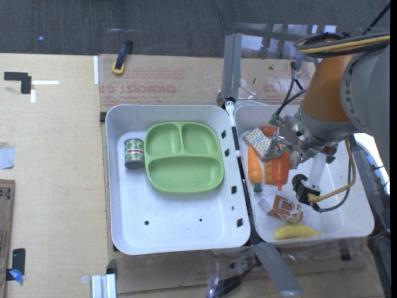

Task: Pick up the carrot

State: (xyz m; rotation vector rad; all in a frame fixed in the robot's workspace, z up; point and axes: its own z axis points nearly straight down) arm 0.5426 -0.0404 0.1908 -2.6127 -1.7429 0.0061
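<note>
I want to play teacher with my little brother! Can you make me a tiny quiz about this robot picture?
1. True or false: the green plate lies in the right bin.
2. What lies next to the plate in the left bin? A) a small can B) a spoon C) a shoe
3. Fill in: the yellow thing at the near edge of the right bin is a ____.

Key:
1. False; it is in the left bin.
2. A, the small can.
3. Banana.
</note>
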